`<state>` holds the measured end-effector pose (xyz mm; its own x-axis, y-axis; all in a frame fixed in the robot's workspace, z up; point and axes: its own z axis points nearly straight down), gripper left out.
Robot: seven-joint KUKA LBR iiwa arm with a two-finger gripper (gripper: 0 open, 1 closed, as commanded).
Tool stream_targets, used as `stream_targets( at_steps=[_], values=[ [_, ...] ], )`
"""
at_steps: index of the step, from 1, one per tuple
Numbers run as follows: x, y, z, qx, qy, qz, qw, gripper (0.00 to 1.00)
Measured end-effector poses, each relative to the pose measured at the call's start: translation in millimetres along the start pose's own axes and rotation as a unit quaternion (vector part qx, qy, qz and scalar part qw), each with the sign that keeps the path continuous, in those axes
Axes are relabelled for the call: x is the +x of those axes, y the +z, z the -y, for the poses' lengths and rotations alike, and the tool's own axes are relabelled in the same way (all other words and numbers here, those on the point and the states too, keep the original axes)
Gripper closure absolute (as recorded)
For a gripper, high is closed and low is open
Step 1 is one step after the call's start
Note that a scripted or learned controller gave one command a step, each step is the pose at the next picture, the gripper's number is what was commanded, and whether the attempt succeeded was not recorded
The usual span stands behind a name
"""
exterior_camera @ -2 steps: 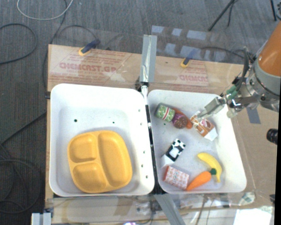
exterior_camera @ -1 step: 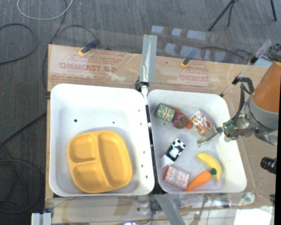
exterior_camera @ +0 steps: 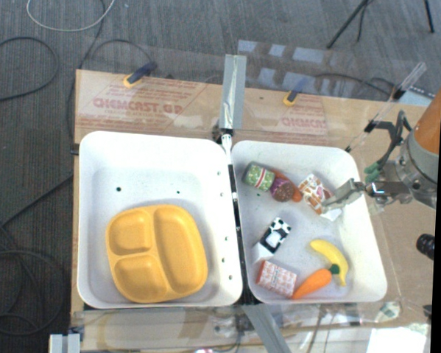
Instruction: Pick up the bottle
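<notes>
Bottle, black-and-white cow-patterned plastic (exterior_camera: pixel 275 235), lies mid right white bin (exterior_camera: pixel 365 239), between a green can (exterior_camera: pixel 259 176) and a pink carton (exterior_camera: pixel 276 277). Near the bin's right wall, the grey two-finger gripper (exterior_camera: pixel 337 199) hovers; whether it is parted cannot be told.

Two white bins sit side by side: the left bin (exterior_camera: pixel 96 165) and the right bin (exterior_camera: pixel 372 246). The left one carries one yellow divided plate (exterior_camera: pixel 156 251). The right one carries seven things: one bottle (exterior_camera: pixel 260 176), one dark red fruit (exterior_camera: pixel 283 189), one snack packet (exterior_camera: pixel 314 192), one black-and-white carton (exterior_camera: pixel 275 235), one banana (exterior_camera: pixel 330 257), one carrot (exterior_camera: pixel 312 283) and one pink patterned box (exterior_camera: pixel 276 277).
</notes>
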<state>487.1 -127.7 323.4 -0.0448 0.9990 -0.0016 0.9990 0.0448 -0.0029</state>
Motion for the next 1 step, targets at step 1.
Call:
stream_targets(
  at_steps=[1],
  values=[
    [43.5,74.9,1.9,0.001,0.138,0.0,0.9904,0.0]
  ],
)
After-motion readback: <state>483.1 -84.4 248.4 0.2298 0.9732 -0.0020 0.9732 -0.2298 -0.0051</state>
